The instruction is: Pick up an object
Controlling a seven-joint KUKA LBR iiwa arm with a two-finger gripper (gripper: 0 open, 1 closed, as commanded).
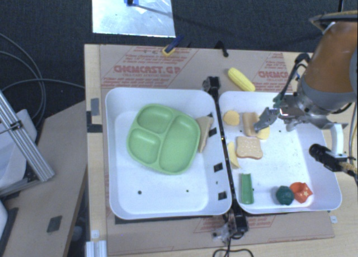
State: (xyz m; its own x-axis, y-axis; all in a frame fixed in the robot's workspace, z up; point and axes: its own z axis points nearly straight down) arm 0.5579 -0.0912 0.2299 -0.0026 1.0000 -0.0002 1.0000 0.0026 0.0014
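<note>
My rounded grey arm [330,90] wears a broad orange band [337,54], black cables trailing beside it, ending in a blurred, seemingly metallic two-finger gripper [267,120].

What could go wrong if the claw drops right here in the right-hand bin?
Two risks. The claw hovers over a tight cluster: tan block, yellow round piece and toast slice lie close together, so it may nudge or catch two at once. The cluster also sits near the divider between bins, so a pushed piece could jam against that wall.
</note>
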